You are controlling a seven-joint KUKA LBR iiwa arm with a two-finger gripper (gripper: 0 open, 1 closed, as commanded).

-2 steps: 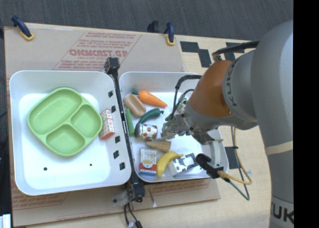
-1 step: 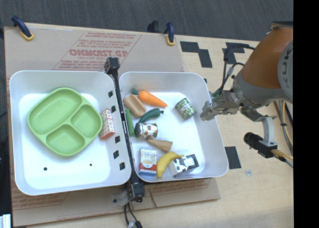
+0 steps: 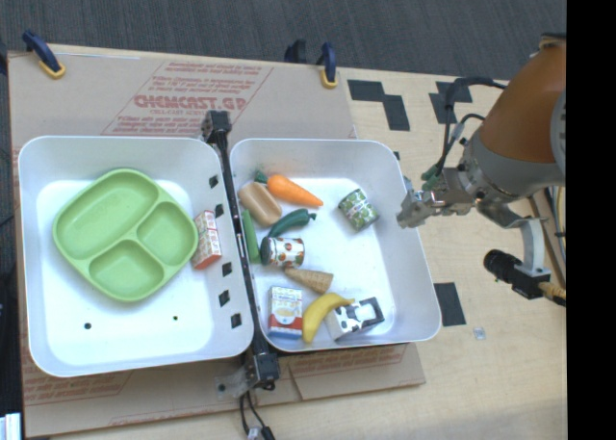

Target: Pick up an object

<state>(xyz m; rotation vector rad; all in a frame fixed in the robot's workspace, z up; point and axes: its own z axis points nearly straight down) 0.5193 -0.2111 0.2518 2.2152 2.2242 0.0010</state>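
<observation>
— What writing can be read?

— Red print is seen on the cardboard sheet (image 3: pixel 197 91) behind the bins, too blurred to be spelled out. Labels on the small carton (image 3: pixel 284 315) and the small can (image 3: pixel 286 251) cannot be read.

— Where is the gripper (image 3: pixel 414 209) placed?

— It is held just outside the right bin (image 3: pixel 409 265), by its right wall. Whether it is spread or closed cannot be told.

— And the nearest object?

— A green patterned can (image 3: pixel 357 209) is found just left of the gripper, inside the bin, apart from it. A carrot (image 3: pixel 292 191) and a banana (image 3: pixel 322 314) are seen farther left.
</observation>
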